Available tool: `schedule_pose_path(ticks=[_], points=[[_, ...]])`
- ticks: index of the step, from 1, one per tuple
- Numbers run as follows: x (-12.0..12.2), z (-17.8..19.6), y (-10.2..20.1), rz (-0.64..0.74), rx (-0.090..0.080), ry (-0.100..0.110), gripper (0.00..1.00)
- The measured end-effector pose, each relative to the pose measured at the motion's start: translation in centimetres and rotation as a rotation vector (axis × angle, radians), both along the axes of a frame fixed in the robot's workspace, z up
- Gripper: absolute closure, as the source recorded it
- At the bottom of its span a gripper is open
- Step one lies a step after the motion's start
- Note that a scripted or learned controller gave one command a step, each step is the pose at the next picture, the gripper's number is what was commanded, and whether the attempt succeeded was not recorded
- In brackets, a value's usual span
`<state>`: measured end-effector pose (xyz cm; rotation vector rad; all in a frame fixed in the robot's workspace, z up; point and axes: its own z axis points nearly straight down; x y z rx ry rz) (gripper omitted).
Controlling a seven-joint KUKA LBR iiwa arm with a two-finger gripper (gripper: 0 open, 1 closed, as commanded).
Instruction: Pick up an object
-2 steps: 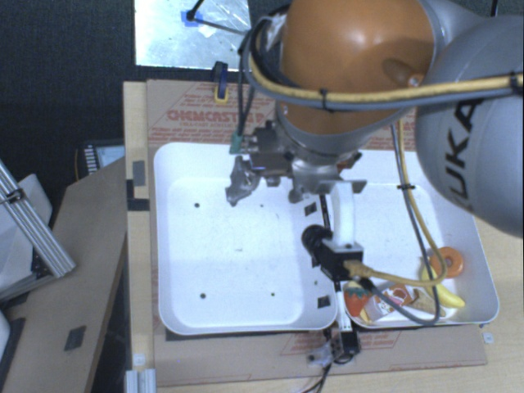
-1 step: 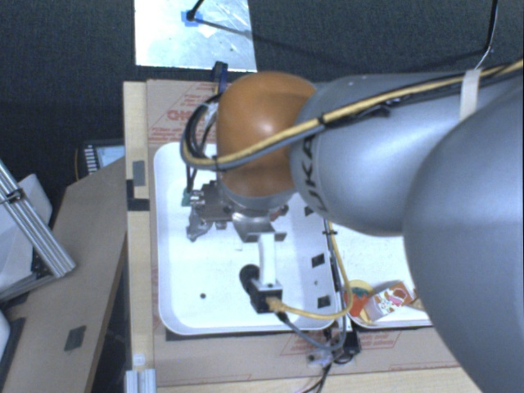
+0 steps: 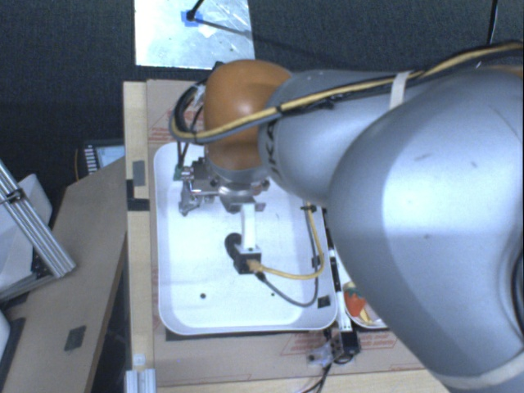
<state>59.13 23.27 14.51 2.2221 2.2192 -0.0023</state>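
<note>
Reaching in from the right: grey arm (image 3: 409,187), its last thick link spread across the right bin (image 3: 370,322) and over the right edge of the left bin (image 3: 176,305). Sloping down and leftward toward the far side of the bench. Bent at the orange band (image 3: 237,109), which bulges over the left bin's far edge, and turned from there straight down.

Below the band, a short metal wrist, then the gripper (image 3: 191,193), hanging over the far left part of the left bin, close to its left edge and pointed down at the white floor. Low over the bin, though whether touching the floor cannot be told. Viewed from above and behind, with the wrist in the way, so cannot tell whether open or closed.

At the near left corner of the right bin, under the arm's lower edge: an object (image 3: 357,304), orange and red, lying just beside that bin's left edge and partly covered by the arm. Well apart from the gripper, on the other side of the wall between the two bins.

On the left bin's floor, toward the near edge: two dark specks (image 3: 203,295), too small to identify.
</note>
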Motion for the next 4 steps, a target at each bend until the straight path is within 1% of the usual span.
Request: schedule_pose_path(ticks=[1,2,3,4], points=[[-0.1,1.5,0.2,0.000,0.003,-0.001,1.00],[2.6,28.2,0.2,0.005,0.008,-0.019,1.00],[-3.9,28.5,-5.0,-0.001,0.002,0.000,1.00],[-9.1,28.5,-5.6,0.006,0.003,0.000,1.00]])
